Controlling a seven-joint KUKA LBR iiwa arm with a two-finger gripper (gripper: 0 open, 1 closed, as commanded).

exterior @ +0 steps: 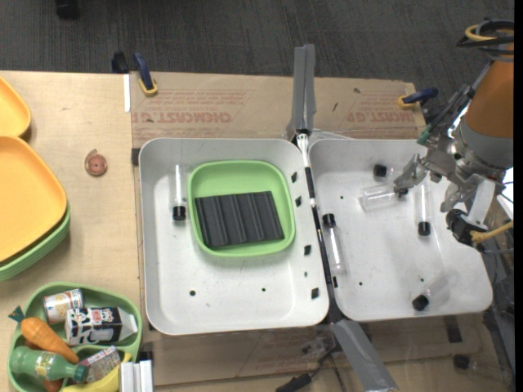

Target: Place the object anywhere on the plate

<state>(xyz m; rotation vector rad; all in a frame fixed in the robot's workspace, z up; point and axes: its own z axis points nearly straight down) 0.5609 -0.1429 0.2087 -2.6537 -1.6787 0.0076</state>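
Camera view: two white bins, centre frame.
Plate (280, 188): green, in left bin, carrying a dark ribbed pad (238, 218).
Object: clear tube (378, 197), right bin, upper part.
Hand (406, 180): touching tube; grip state cannot be told.

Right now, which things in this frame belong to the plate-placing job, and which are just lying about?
Job:
green plate in the left bin
dark ridged block lying on that plate
gripper over the right bin
clear tubes with black caps: one in the left bin, several in the right

Lying about:
stacked orange plates
green bowl of toy food
blue-and-yellow clamps
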